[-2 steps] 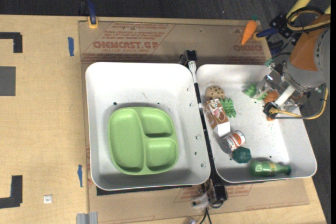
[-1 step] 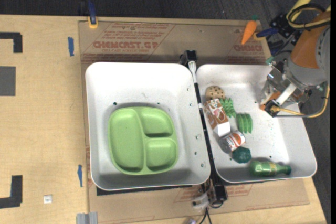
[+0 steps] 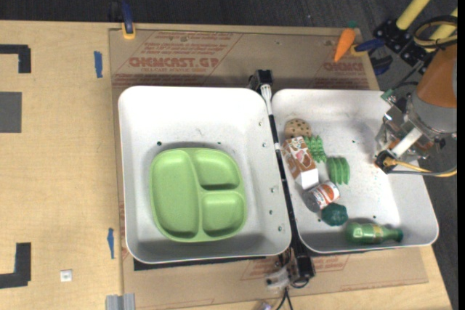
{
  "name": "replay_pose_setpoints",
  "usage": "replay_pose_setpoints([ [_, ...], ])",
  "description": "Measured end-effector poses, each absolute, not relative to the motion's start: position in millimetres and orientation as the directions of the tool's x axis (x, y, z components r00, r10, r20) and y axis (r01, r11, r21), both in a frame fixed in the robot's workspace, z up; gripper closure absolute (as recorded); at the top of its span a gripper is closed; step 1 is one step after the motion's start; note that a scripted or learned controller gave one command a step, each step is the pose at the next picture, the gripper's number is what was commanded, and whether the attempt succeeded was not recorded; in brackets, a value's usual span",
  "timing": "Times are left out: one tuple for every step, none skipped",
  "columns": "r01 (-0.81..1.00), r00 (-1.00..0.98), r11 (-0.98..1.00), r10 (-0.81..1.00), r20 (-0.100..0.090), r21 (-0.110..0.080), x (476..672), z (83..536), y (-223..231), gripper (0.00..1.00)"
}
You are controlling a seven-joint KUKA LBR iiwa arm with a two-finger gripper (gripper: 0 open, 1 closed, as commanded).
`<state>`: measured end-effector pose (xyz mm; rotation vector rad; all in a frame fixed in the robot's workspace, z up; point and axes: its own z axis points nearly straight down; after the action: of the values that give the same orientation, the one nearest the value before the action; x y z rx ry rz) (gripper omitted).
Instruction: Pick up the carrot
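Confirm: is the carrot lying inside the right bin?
No, the carrot lies on the cardboard beyond the right bin's far rim, outside both bins.

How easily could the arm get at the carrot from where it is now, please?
Probably yes: the carrot lies alone on the cardboard behind the right bin, nothing on it; the gripper hangs over that bin.

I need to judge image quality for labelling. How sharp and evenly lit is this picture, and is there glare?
Camera view: lighting is soft and even, with faint shadows; mild glare on the glossy white right bin; the small toys are slightly soft, and the grey gripper is blurry.
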<state>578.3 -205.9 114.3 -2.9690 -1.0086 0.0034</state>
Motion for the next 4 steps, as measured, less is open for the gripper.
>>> replay_pose_setpoints([
  [0.588,0.809,-0.809,0.588,-0.001,-0.001,494.6,223,-222,1.00],
  [0.588,0.809,-0.809,0.588,0.000,-0.001,495.1,233,-222,1.00],
  [0.830,0.558,-0.558,0.830,0.001,-0.002,479.5,241,-224,1.00],
  [0.678,0.735,-0.735,0.678,0.000,-0.001,491.9,244,-156,1.00],
])
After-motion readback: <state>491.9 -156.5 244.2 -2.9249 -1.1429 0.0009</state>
